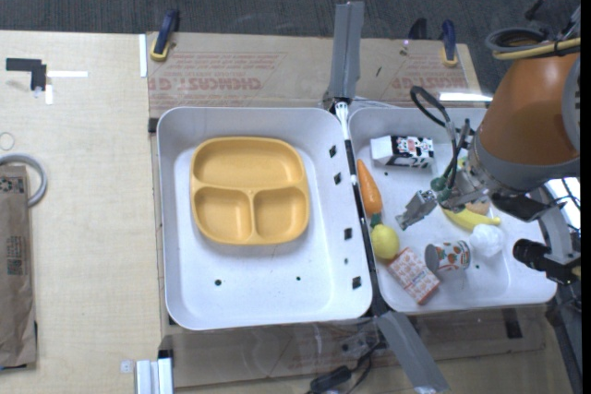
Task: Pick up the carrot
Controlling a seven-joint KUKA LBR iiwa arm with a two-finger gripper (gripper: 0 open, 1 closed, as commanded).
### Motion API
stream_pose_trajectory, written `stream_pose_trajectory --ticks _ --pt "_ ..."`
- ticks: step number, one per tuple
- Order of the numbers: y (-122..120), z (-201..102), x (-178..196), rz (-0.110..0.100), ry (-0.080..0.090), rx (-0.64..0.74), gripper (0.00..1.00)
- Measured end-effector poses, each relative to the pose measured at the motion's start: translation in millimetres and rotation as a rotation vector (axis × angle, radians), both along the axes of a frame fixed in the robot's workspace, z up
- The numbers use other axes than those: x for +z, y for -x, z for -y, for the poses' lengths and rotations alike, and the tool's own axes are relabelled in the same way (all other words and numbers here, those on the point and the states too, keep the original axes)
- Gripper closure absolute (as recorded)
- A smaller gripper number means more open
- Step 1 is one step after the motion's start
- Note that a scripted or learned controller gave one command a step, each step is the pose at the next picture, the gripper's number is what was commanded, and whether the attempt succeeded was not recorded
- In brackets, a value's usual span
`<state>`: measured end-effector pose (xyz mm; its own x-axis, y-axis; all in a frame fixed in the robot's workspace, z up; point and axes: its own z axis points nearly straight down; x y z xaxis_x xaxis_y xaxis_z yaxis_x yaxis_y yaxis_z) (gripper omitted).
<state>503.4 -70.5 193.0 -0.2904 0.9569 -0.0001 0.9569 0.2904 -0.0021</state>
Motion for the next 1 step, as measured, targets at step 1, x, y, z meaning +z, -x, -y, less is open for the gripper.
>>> stream_pose_trajectory --ticks 1 --pt "16.2 -20.4 5.3 -0.001 0.000 0.023 0.00"
